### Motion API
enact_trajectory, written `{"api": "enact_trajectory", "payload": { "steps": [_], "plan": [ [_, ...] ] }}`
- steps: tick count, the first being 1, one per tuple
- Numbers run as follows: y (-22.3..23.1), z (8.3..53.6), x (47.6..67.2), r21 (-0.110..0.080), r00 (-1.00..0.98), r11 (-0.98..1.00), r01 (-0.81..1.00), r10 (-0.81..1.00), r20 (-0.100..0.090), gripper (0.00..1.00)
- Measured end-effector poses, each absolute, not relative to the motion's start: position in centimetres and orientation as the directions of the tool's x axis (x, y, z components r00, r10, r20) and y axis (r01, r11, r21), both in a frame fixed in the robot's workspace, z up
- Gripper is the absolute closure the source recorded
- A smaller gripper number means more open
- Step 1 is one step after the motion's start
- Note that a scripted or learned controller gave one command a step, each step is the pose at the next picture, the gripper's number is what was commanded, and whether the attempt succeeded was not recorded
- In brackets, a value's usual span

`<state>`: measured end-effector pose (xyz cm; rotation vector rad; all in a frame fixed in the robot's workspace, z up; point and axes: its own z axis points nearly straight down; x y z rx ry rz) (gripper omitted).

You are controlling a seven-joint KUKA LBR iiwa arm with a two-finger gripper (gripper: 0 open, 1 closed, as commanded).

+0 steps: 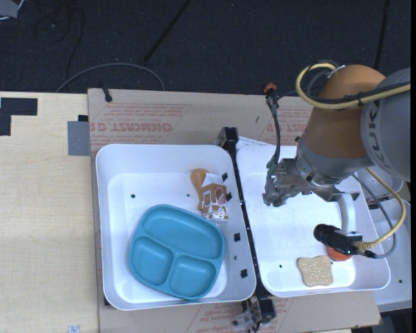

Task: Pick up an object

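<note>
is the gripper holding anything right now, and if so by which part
Nothing appears held: the gripper sits over a bare part of the right white bin, apart from the flat tan toast-shaped piece.

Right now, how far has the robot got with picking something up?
Done: nothing looks lifted yet. The blue plate, patterned packet and brown piece lie in the left bin; the tan slice lies in the right bin. In hand: the gripper hangs over the right bin's upper left, apart from the slice. Left: closing on one object and raising it.
</note>
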<state>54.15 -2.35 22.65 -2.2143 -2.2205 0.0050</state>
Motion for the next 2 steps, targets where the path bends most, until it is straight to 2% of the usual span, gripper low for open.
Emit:
{"api": "enact_trajectory", "payload": {
  "steps": [1,2],
  "plan": [
    [2.2,21.6,52.6,-0.006,-0.003,0.003,1.0,1.0,0.001,1.0],
    [7.7,22.2,50.0,-0.007,-0.005,0.005,1.0,1.0,0.002,1.0]
  ]
}}
